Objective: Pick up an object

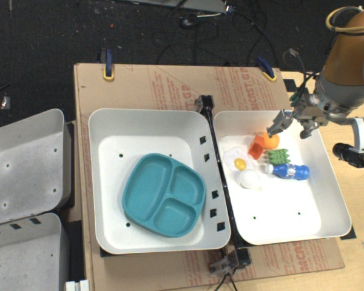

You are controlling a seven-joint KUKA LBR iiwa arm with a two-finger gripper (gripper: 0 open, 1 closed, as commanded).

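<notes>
The gripper (289, 126) hangs over the far part of the right bin (327, 217), its two dark fingers spread apart. The left finger (275, 126) slants down toward the orange ball (270, 140) and looks to touch or nearly touch its top; the right finger (306, 130) ends well to the right of the ball, over bare white floor. Nothing sits between the fingers.

The arm (346, 71) enters from the far right, its orange band uppermost and the grey wrist angled down and leftward into the bin.

The objects cluster in the far left half of the right bin. An orange-red block (256, 147) leans against the ball's left side. Just near of the ball lies a green toy (278, 156), and nearer still a blue bottle (291, 172) lies on its side. To their left sit a fried-egg toy (237, 162) and a white egg (249, 178).

In the left bin (103, 180) rests a teal divided tray (164, 194).
</notes>
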